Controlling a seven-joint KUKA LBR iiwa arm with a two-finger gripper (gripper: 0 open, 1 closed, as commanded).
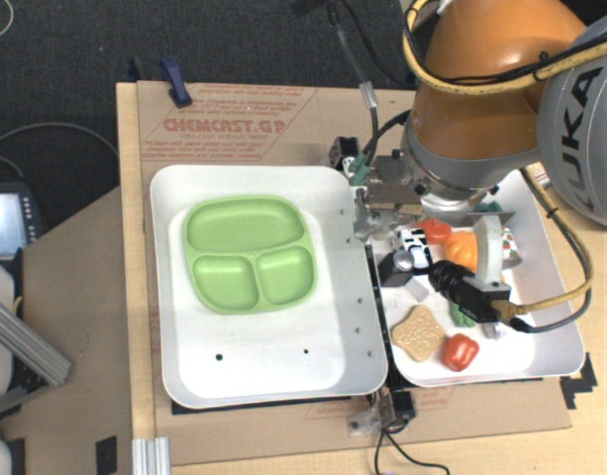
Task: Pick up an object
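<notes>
From my remote seat I start at the far left, where the shallow white plastic left bin holds only a pale green three-compartment plastic plate, flat and square to the bin walls. It is broad and low, with little for a two-finger tool to close on, so I judge it a poor candidate.

The shallow white plastic right bin sits touching the first along the shared wall, and that is where the pickable things lie. Nearest that wall is a small black-and-white printed block. Below it lies a tan speckled cracker-shaped toy, with a glossy red pepper-shaped toy just beside it towards the front rim. Further up is a rounded orange plastic piece, with a small red-orange rounded piece touching or nearly touching it.

The gripper hangs over that upper cluster, beneath the arm's grey and orange wrist, which blocks my line of sight, so I cannot tell whether it is apart, together or clamped on anything. I judge the arm is placed there because the cluster is dense. The cracker and pepper lie clear of it, untouched.
</notes>
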